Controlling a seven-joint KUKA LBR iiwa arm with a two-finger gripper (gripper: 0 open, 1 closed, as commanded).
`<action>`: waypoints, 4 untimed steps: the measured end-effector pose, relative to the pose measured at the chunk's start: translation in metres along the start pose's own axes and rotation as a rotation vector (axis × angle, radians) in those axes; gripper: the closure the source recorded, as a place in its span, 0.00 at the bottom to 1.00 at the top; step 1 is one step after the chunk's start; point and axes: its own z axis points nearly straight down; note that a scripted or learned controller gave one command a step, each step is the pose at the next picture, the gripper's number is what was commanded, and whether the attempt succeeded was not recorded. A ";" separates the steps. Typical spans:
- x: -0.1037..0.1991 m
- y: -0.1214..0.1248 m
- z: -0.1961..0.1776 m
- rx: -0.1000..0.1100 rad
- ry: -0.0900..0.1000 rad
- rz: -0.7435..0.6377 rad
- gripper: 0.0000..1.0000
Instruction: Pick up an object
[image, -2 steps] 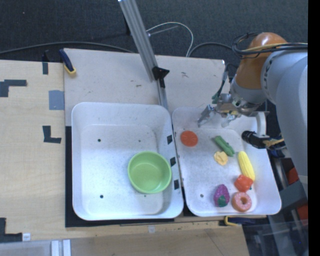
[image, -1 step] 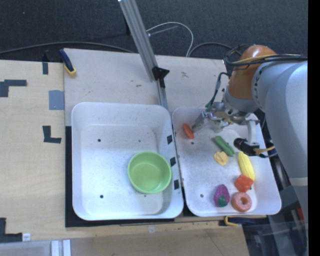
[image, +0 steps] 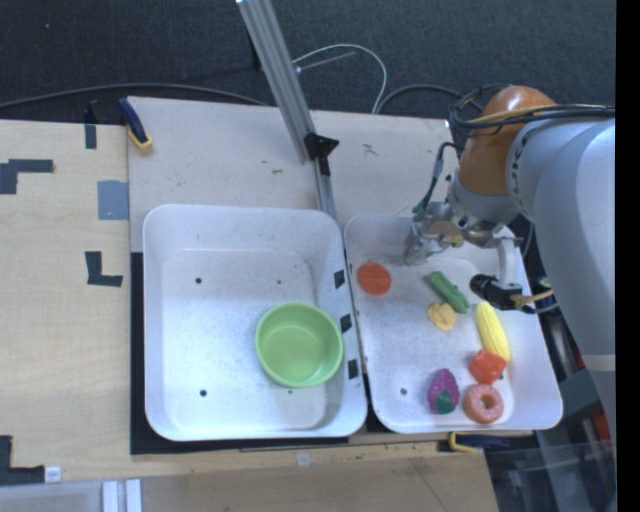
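No object is picked out by the task, so any toy in the right bin (image: 395, 400) could serve. Taking the orange tomato (image: 375, 278) as the landmark: it lies alone in the bin's upper left part, with bare floor around it. To its right and slightly lower lies a green vegetable (image: 446, 291), with a small yellow piece (image: 442, 317) touching or just beside its lower end. Further right is a yellow corn cob (image: 492, 331), with a red-orange piece (image: 487, 366) at its lower end. Well below and right of the tomato sit a purple piece with a green base (image: 442, 391) and a pink doughnut-like ring (image: 484, 404), just beside each other.

The gripper (image: 420, 243) hangs up and to the right of the tomato, over the bin's top edge, with nothing visible in it; whether it is spread or closed I cannot tell.

The step looks like the approach, before any grasp. The next move seems to call for centring over one toy, probably the tomato or the green vegetable, and descending squarely.

The left bin (image: 180, 300) holds a green bowl (image: 298, 344), left of the tomato and lower.
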 end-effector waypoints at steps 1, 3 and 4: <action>-0.001 -0.004 -0.044 -0.004 0.001 0.002 1.00; 0.006 0.002 -0.130 -0.004 0.002 0.001 1.00; 0.047 -0.018 -0.123 0.001 0.002 -0.001 1.00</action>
